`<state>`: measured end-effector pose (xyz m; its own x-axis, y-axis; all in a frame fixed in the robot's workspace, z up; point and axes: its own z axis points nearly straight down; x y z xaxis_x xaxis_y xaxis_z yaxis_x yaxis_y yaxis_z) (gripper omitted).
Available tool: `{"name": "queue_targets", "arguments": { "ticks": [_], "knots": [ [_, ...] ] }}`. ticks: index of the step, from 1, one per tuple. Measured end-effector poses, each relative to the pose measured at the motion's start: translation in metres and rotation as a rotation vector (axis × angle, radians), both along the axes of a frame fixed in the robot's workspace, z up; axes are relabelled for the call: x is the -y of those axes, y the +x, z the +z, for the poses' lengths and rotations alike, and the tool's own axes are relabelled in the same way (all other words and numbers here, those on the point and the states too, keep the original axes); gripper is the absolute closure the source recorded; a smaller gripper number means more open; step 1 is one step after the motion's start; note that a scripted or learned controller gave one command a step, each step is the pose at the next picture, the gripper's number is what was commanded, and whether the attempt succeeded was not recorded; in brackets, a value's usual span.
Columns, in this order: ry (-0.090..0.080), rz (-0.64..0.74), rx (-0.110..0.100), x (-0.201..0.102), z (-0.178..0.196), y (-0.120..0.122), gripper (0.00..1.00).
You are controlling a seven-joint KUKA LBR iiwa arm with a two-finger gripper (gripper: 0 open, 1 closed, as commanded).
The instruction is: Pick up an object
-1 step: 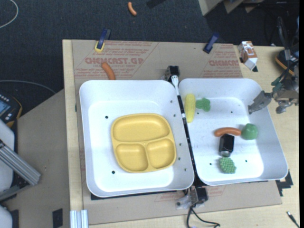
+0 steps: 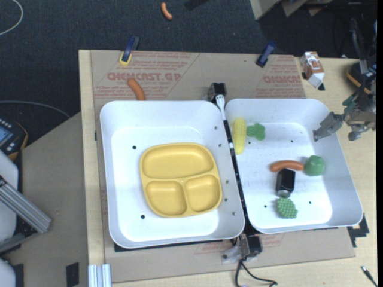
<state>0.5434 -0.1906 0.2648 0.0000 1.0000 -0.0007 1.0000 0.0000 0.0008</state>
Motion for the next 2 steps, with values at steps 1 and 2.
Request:
{"name": "queue_targets", "arguments": {
  "ticks": [1, 2],
  "knots": [
    [0.002, 0.000, -0.006, 0.003, -0.043, 0.000, 0.00],
    [0.003, -0.001, -0.007, 0.008, -0.093, -0.010, 0.00]
  ]
}}
